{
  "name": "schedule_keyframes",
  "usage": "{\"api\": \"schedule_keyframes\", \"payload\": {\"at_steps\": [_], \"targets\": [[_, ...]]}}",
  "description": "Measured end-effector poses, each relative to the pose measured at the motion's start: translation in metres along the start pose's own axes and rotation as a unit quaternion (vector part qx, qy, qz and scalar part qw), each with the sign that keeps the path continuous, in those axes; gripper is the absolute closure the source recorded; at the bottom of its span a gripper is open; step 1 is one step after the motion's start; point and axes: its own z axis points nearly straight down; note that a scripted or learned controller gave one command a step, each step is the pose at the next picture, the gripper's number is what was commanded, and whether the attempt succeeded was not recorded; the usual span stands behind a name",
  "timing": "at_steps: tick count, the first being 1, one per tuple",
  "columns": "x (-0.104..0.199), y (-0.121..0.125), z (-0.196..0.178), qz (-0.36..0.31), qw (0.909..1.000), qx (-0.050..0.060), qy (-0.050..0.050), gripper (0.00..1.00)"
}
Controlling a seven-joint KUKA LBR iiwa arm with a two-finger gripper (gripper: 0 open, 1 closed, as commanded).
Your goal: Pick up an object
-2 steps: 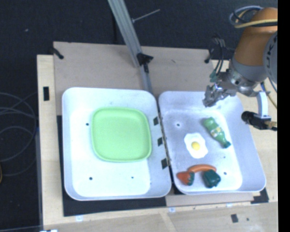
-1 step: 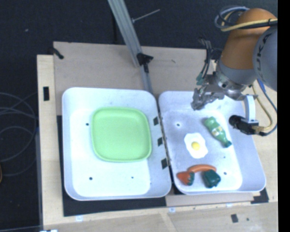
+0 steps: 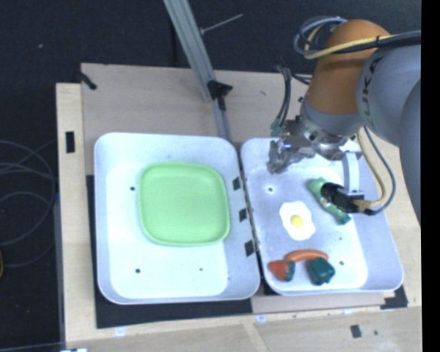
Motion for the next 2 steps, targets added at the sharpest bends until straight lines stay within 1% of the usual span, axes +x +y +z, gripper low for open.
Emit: {"api": "schedule_keyframes", "payload": {"at_steps": [1,2], "targets": [[0.048,-0.017,-0.014,0.000,1.0000,-0.001,0.000,1.00],[0.100,-0.017,-0.017,0.000,1.0000,0.000,0.000,1.00]]}}
